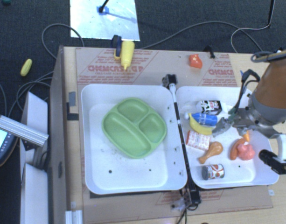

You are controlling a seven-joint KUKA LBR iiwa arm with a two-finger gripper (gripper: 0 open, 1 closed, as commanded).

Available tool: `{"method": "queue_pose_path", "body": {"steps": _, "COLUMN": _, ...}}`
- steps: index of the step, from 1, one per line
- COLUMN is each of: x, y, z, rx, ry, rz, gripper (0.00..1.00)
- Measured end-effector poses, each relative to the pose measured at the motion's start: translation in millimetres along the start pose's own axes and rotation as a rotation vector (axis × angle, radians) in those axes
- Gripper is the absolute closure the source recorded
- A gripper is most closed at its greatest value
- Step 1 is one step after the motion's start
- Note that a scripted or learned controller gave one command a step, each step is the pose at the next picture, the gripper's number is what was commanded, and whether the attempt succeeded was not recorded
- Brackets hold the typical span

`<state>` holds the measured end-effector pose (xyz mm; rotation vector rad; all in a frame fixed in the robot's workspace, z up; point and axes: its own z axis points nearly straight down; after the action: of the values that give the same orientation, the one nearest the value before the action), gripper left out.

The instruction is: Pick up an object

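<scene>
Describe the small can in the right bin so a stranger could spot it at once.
Start at the right-hand shallow white bin and go to its near edge. There a small cylindrical can with a red-and-white label lies on its side, just below the tan toy chicken drumstick. It is the only metal-ended cylinder among the soft-looking toy foods.

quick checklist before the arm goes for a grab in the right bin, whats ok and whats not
1. Gripper over the right bin: ok.
2. Target near it, banana just beside the fingertips: ok.
3. Nothing held yet: cannot tell.
4. Room around the banana: not ok, blue pack and wafer packet touch it.
5. Other picks free: ok, can and chicken leg lie apart.
</scene>
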<state>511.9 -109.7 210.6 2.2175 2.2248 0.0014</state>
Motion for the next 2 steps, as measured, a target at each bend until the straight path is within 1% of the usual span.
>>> {"method": "queue_pose_path", "body": {"steps": 1, "x": -49, "y": -8, "z": 114, "rx": -0.011, "ry": -0.005, "rz": 0.002, "gripper": 0.0}}
{"method": "queue_pose_path", "body": {"steps": 2, "x": -50, "y": -6, "z": 102, "rx": -0.017, "ry": -0.007, "rz": 0.0, "gripper": 1.0}}
